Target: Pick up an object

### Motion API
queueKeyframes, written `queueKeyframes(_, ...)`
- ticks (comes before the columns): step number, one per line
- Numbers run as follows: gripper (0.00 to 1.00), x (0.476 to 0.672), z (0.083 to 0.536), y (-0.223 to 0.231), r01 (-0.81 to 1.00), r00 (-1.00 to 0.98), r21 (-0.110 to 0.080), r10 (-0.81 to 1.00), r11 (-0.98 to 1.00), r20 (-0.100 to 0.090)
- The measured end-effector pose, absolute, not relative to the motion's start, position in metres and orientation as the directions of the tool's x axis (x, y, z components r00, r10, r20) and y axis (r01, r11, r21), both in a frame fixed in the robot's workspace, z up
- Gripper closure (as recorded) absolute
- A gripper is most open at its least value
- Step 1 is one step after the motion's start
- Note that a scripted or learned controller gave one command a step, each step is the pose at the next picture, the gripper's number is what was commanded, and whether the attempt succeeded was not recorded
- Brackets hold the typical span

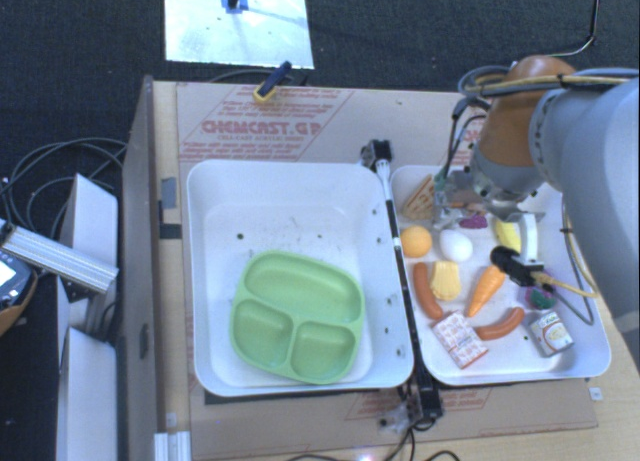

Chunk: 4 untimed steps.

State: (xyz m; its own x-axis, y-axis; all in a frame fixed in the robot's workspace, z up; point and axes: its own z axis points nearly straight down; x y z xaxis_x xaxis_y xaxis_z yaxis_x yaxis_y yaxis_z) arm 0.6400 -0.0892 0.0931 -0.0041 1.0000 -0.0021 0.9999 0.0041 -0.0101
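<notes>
Where toys crowd, gripper, seemingly.

A divided plate lies in the left bin.

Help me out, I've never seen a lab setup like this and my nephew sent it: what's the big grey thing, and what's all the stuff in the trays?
The grey thing is a robot arm reaching in from the right; its job is to pick something up. One fixed camera looks down at a slant on two white bins. The left bin holds a green divided plate. The right bin holds toy food: a carrot, an egg, an orange, sausages, a small can. The arm hangs over that bin's far end; I can't see anything held.
</notes>
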Motion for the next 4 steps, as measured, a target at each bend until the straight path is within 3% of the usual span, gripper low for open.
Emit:
queueKeyframes(1,1.00,0.641,0.104,-0.089,1.000,-0.007,-0.007,1.000,0.007,-0.003)
queueKeyframes(2,1.00,0.625,0.186,-0.020,1.000,-0.005,0.005,1.000,0.005,0.001)
queueKeyframes(3,0.00,0.625,0.185,-0.021,1.000,-0.004,0.003,1.000,0.004,0.000)
queueKeyframes(4,0.00,0.627,0.114,-0.088,1.000,-0.001,-0.001,1.000,0.001,-0.001)
